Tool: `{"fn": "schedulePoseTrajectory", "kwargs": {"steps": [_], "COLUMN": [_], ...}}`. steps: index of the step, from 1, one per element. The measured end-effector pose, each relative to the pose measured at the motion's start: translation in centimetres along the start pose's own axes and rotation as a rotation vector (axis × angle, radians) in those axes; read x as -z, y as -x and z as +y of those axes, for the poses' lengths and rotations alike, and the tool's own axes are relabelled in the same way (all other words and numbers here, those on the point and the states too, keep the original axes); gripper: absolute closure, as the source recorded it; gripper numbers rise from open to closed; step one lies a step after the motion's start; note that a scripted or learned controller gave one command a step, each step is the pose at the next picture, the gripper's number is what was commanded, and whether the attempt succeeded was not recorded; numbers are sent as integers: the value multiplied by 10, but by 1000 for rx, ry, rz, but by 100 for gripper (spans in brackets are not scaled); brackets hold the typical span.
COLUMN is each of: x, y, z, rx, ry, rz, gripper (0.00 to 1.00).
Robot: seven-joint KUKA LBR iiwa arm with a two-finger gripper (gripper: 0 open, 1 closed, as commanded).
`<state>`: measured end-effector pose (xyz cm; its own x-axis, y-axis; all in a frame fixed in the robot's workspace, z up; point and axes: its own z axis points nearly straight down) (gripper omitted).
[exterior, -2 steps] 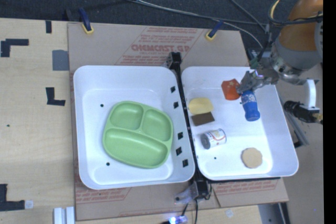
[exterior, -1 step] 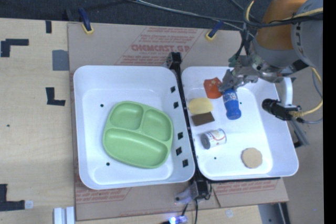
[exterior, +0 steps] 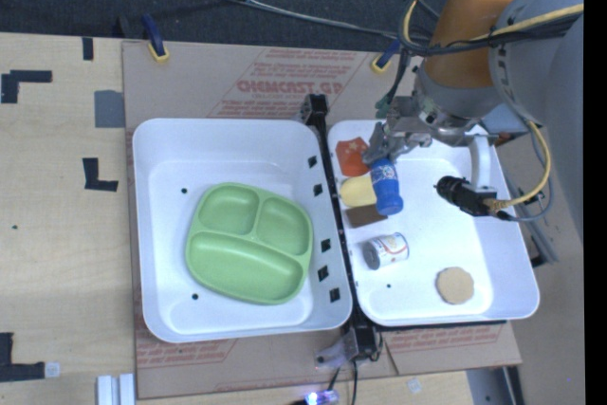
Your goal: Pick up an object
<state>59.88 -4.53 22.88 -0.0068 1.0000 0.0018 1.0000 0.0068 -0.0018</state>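
Cardboard covers the desk under two white bins, and in the right bin (exterior: 503,299) the tool (exterior: 391,145), its state impossible to tell, hangs just above the blue bottle (exterior: 386,187), whose long axis runs nearly straight toward the near edge.

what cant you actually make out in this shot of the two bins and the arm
- Gripper, camera view: the wrist body covers its fingers, so open or shut is unclear, as is any contact with the blue bottle.
- Orange object: partly hidden by the gripper; what it is can't be told.
- Brown item: mostly under the yellow block and bottle.
- White can: label too small to read.
- Arm: cut off by the right edge.
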Motion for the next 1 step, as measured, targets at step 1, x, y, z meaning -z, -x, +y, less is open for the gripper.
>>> {"fn": "schedulePoseTrajectory", "kwargs": {"steps": [1], "x": [8], "y": [-54], "z": [15], "rx": [0], "ry": [2], "rz": [0], "gripper": [100]}}
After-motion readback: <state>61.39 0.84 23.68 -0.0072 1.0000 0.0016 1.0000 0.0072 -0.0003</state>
